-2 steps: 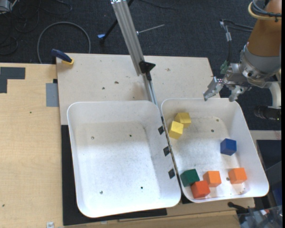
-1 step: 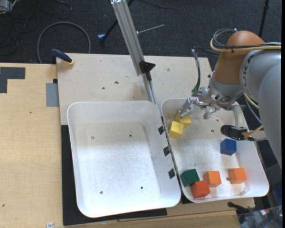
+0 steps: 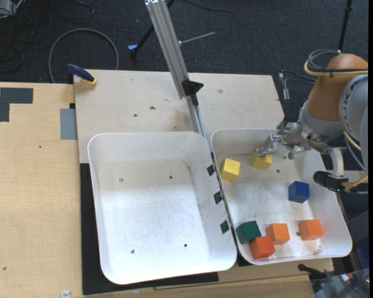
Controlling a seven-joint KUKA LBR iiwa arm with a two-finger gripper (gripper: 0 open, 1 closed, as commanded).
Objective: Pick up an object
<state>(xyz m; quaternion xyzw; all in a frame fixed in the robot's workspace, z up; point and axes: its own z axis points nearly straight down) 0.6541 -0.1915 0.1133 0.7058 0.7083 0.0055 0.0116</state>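
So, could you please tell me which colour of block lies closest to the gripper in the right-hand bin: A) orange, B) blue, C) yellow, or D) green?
C: a yellow block sits right at the gripper, near the right bin's far end, while the blue block, green block and orange blocks lie nearer the camera.

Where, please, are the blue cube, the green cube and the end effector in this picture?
blue cube (image 3: 299,191), camera view, top face.
green cube (image 3: 248,231), camera view, top face.
end effector (image 3: 265,149), camera view, between its fingertips.
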